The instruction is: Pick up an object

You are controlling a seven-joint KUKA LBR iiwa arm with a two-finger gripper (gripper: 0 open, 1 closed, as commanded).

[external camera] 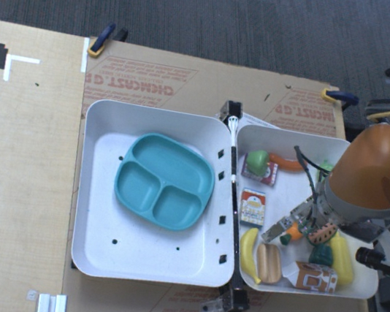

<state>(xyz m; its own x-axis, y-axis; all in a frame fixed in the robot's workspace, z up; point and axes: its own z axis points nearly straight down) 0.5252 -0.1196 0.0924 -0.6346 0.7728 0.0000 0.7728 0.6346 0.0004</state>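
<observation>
The claw [285,230] hangs low in the right shallow white bin [286,140], just above a toy hot dog [268,263], and we cannot tell its grip state.

Right bin [287,139] crowded (toys touching); left bin [92,238] roomy around the teal tray [165,181].
</observation>
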